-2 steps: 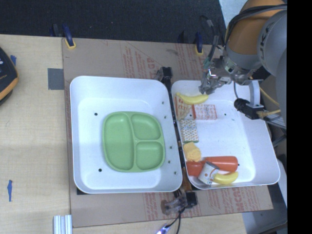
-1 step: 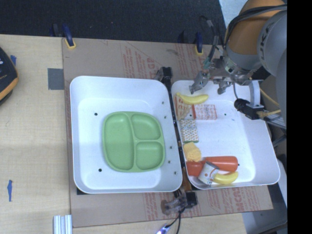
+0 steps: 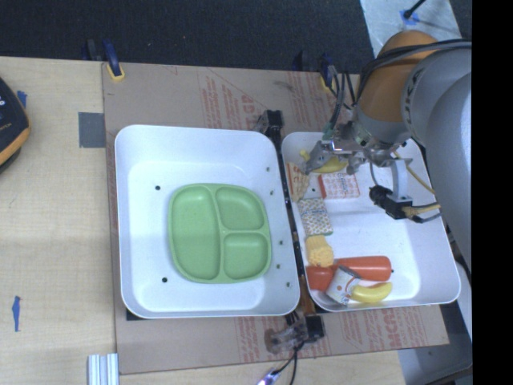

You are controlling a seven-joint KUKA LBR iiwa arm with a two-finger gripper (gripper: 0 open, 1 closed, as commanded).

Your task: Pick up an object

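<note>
Several small items crowd the right bin (image 3: 437,283); the hand (image 3: 341,152) sits low at its far left corner over a yellow piece (image 3: 327,166), grip state unclear. Closing there risks pinching the bin wall or nudging the piece aside.

The claw (image 3: 341,152) sits low over the right bin's (image 3: 433,255) far corner, its tips lost against a yellow item (image 3: 327,166) that it partly covers. The arm (image 3: 437,111) hides that bin's far right rim and is cut by the picture's right edge. A dark and orange device (image 3: 10,127) on the table (image 3: 48,239) is cut by the left edge. Print on the small packets (image 3: 341,186) is too small to read.
</note>
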